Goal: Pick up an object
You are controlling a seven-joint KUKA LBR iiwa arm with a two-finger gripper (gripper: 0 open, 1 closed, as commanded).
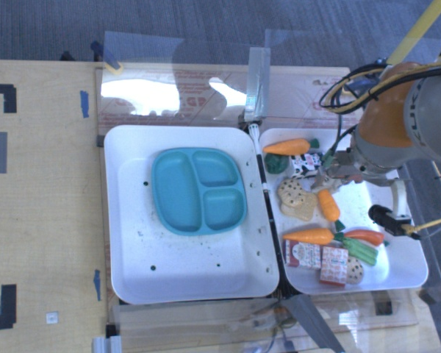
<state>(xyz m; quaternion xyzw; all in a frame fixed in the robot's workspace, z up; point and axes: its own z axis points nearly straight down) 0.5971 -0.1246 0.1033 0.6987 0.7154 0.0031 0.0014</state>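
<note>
The right bin holds several toy foods. A carrot lies at its top, beside a green piece and a black-and-white cow-patterned item. Two cookies sit mid-left, a short carrot beside them and a longer carrot below. A red and green vegetable and two small cartons lie near the front. My gripper hangs low over the bin's upper middle, between the cow-patterned item and the short carrot, with nothing seen held.
The left bin bears a blue divided plate. A clear plastic wall stands behind both bins. The arm's grey and orange wrist covers the right bin's upper right corner, with cables looping above it.
</note>
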